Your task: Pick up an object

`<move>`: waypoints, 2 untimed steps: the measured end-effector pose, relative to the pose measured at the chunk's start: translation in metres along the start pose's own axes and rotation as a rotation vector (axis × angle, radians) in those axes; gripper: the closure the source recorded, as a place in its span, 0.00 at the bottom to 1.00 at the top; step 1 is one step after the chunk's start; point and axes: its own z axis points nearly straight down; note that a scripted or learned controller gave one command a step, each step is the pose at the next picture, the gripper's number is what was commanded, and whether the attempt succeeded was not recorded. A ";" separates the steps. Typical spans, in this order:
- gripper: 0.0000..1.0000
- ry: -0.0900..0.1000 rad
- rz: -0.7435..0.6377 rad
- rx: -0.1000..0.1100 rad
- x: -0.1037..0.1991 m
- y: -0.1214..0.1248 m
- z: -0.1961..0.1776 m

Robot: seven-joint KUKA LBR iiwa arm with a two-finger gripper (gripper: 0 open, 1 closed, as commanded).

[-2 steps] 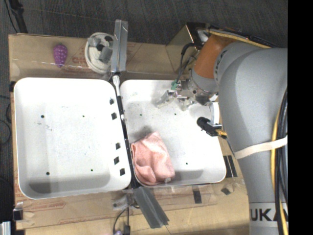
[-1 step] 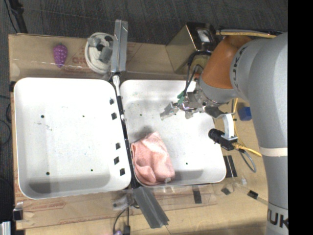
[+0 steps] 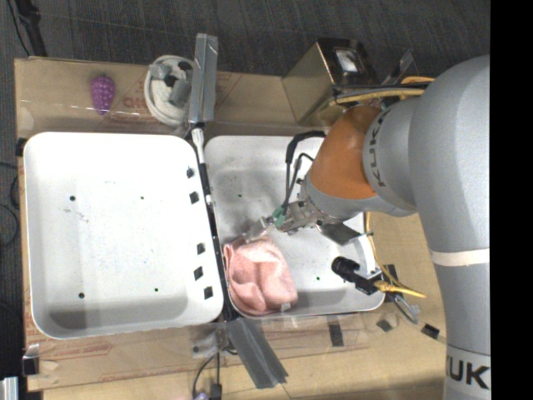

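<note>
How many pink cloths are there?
1. The pink cloth lies in the near corner of the right-hand bin. The arm covers part of that bin, so another could be hidden.

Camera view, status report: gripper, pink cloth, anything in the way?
Gripper low over right bin, at upper edge of pink cloth. Cloth bunched in bin's lower-left corner, not seen gripped. Bin walls crowd it on two sides.
</note>
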 end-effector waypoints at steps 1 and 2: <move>0.00 -0.001 -0.030 0.000 0.020 0.060 0.000; 0.00 -0.003 -0.274 -0.003 0.021 0.084 -0.102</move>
